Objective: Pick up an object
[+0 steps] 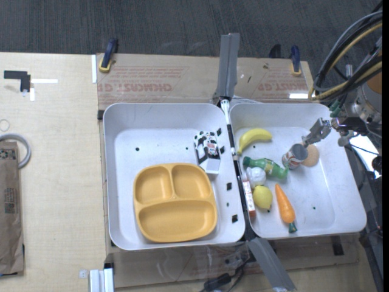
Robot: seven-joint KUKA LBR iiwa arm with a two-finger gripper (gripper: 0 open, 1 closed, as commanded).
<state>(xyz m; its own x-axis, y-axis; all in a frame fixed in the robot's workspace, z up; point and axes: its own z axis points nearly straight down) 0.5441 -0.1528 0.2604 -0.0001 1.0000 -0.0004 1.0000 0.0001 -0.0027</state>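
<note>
silver can (pixel 296 157) under the gripper (pixel 316 132) looks light, stiff and slippery; a grip across its round sides suits best. whether the fingers are spread cannot be told.

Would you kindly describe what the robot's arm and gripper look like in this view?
The arm enters from the right as a grey body with a bundle of black and yellow cables looping above it. The gripper is a slim grey metal piece at its tip.

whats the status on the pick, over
Gripper low in right bin, upper right, grip state unclear. Nearest: small can and tan ball. Banana, green bottle, lemon, carrot untouched.
</note>
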